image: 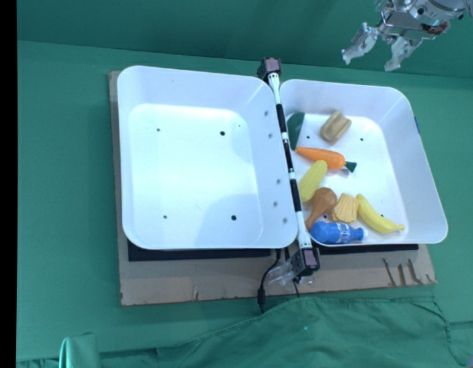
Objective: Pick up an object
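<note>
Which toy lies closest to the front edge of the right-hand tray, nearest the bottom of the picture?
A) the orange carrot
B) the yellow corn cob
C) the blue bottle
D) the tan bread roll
C: the blue bottle sits at the near wall of the right bin, lower in the view than the carrot, the corn cob and the bread roll.
</note>
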Robot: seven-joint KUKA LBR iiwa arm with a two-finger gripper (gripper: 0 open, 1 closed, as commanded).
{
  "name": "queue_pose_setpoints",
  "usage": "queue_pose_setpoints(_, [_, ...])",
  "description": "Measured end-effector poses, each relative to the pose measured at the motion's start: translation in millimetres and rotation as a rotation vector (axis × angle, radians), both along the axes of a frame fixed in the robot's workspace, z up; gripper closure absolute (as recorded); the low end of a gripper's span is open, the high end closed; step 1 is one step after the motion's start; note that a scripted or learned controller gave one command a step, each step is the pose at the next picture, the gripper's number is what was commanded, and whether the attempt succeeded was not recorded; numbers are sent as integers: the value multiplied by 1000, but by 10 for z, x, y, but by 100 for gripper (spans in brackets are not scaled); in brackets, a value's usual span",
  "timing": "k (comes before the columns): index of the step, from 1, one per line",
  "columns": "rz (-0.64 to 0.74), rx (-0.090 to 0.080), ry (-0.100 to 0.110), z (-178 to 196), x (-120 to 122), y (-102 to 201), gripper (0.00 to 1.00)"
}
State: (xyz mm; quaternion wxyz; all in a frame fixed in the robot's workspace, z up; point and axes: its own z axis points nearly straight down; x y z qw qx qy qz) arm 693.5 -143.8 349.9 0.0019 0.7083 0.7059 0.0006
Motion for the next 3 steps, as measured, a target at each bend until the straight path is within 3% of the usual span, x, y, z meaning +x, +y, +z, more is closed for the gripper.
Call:
queue_pose_setpoints(1, [-1, 0, 6, -514, -185, -13, 0])
queue_pose_setpoints(2, [-6, 0, 8, -968, -960, -288, 0])
queue_pose_setpoints(3, [-4, -5, -8, -807, -910, -277, 100])
